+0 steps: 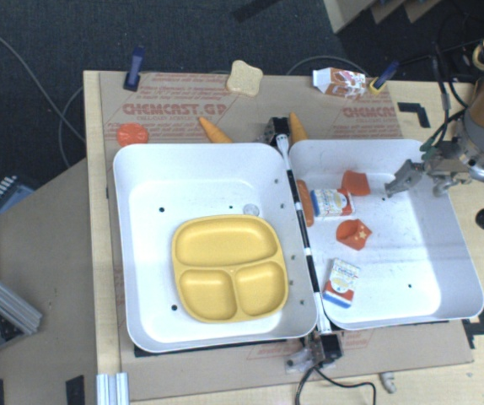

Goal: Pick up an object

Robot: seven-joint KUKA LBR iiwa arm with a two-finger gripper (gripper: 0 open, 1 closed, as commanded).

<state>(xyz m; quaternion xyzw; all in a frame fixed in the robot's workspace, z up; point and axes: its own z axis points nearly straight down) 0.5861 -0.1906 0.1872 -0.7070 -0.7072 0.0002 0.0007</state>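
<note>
Two bins: left bin (pixel 141 184) holds yellow tray (pixel 229 268); right bin (pixel 444 268) several small items.

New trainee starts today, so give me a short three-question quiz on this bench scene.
1. True or false: the yellow three-compartment plastic tray lies in the left white bin.
2. Which lies nearest the pincer? A) small red block B) white carton with a red and blue end C) red strawberry-shaped toy
3. Fill in: the slice of toy bread rests on the ____, behind the bins.

Key: 1 true; 2 A; 3 cardboard
</note>
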